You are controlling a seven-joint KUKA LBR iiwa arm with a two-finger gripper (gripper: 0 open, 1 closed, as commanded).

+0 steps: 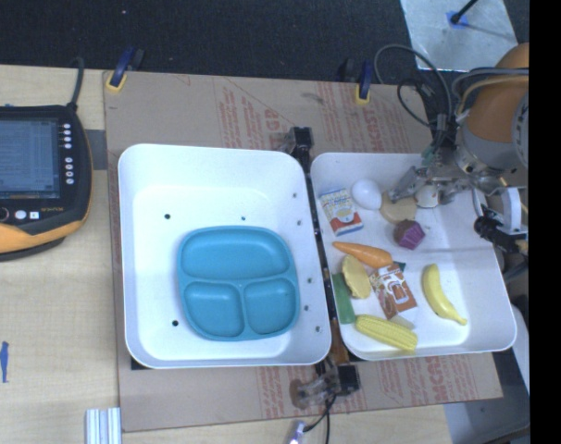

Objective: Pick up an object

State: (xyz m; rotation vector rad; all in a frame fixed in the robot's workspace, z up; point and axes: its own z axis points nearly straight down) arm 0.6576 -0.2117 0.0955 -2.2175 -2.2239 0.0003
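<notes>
The tool (427, 188) hovers in the right bin's (489, 340) far corner, its jaws spread apart over the tan piece (398, 209) beside the white egg (366, 192); I'd centre, descend straight, then close.

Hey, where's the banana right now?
The banana lies in the right-hand bin, near its front right corner, just right of the brown snack packet and the corn cob.
</notes>
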